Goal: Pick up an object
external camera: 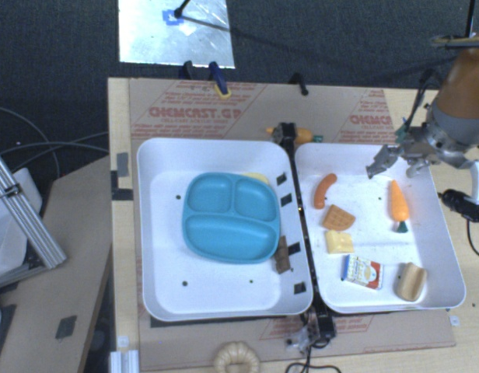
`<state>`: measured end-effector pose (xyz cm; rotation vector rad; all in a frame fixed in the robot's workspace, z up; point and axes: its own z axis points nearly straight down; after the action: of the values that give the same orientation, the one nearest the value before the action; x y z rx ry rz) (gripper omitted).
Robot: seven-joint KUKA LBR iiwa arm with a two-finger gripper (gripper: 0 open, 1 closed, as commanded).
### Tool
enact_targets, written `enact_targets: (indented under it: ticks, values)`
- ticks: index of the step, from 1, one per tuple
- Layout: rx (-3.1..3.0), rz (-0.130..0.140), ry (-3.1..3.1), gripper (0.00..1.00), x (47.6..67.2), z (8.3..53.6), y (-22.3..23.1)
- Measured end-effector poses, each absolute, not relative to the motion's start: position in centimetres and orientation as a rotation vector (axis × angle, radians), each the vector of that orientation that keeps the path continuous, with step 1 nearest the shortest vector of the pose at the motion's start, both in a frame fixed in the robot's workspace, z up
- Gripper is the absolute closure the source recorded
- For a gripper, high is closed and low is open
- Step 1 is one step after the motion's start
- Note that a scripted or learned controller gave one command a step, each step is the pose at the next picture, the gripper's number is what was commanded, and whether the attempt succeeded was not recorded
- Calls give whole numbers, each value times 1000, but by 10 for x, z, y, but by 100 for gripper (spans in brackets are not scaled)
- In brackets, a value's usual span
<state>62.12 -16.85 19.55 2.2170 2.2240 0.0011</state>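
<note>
Bench [185, 103]: tan board with red print, carrying both white bins side by side.

Left bin [158, 208]: mostly taken up by a blue divided plate [229, 217], three compartments, nothing in them as far as I can see. A yellow bit pokes out just behind its far edge, and a small brown thing [282, 258] sits near the plate's right corner against the bin wall.

Right bin [442, 259]: this is where all the small stuff is, spread out and mostly apart from each other.

Arm [461, 103]: comes in from the right, orange band up top, grey wrist below it, angled down and to the left over the far right corner of the right bin.

Gripper [399, 162]: hanging over the far part of the right bin, fingers spread wide apart, nothing between them. It's above and between the sausage and the carrot, not touching either.

Carrot [399, 202]: orange, green end pointing toward the near side, close to the bin's right wall.

Sausage [324, 190]: reddish orange, slightly curved, near the left wall.

Bread roll [410, 280]: tan, near right corner.

Small box [361, 271]: white with red and blue print, just left of the roll.

Cracker [339, 218]: orange-brown square, just below the sausage.

Cheese [339, 242]: pale yellow wedge, right beside the cracker on the near side.
</note>
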Motion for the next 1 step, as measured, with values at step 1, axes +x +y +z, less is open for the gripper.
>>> enact_targets:
  ticks: [1]
  values:
    - [2220,-2,2224,0,620,154,-169]
